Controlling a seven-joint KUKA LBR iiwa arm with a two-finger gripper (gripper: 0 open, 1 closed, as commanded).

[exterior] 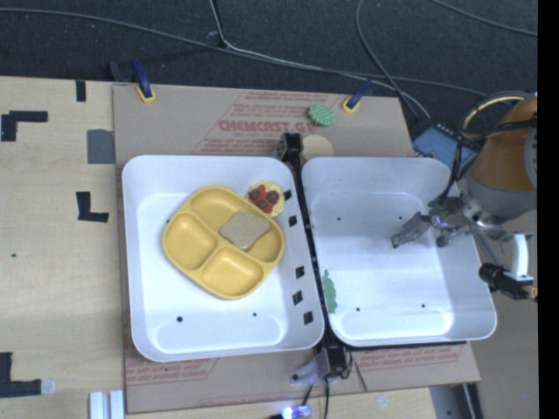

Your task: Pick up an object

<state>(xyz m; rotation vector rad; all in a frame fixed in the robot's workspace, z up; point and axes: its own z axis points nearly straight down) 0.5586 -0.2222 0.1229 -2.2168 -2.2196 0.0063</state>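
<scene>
Gripper [410, 232] low over right bin [384, 321], right half, pointing left; fingers spread, nothing between them. Nearest pickable thing: small green object [328, 290] at right bin's left wall. Yellow divided plate [192, 243] with tan square [244, 229] sits in left bin [148, 321]. Step: approach, no grasp yet. Next: travel left and nearer, descend over green object, close.

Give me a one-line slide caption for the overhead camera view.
Gripper over the right bin, near a green item; left bin holds a yellow tray with a tan slab.
</scene>
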